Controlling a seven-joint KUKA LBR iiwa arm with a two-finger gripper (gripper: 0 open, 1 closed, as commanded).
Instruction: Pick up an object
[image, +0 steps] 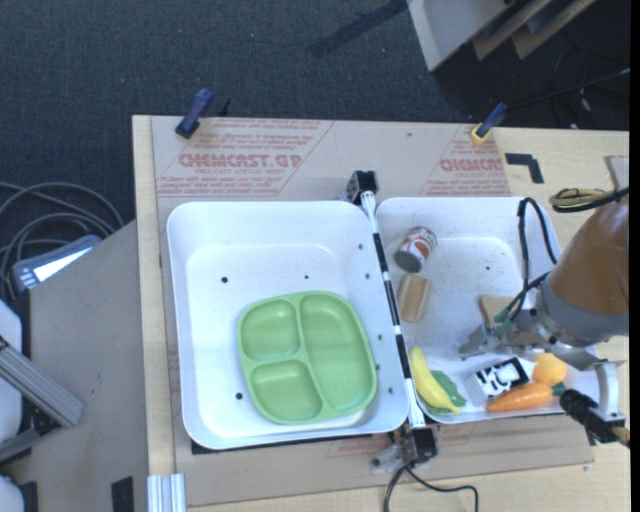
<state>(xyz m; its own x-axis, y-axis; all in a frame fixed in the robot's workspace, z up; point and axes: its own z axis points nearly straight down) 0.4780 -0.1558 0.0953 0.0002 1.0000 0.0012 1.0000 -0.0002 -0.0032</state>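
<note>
**Camera view: gripper low in the right bin, with the small objects crowded around it**

Camera view: the arm (592, 275) reaches in from the right edge of the frame, and its gripper (490, 338) hangs low over the lower middle of the right bin (455, 212). Whether its jaws are open or closed I cannot tell, since the wrist hides them.

The nearest candidates lie just below and right of the gripper: a black-and-white item (500, 377), a carrot (520, 397) with its long axis running roughly left to right, and an orange ball (549, 370). A banana (430, 380) lies lower left, its length running up and down along the bin's left wall. A tan block (412, 298) and a tipped can (416, 247) sit farther off, toward the upper left.

The left bin (200, 232) holds a green divided tray (303, 356), well apart from the gripper.

My judgement: the coming move favours the cluster at lower right.
</note>
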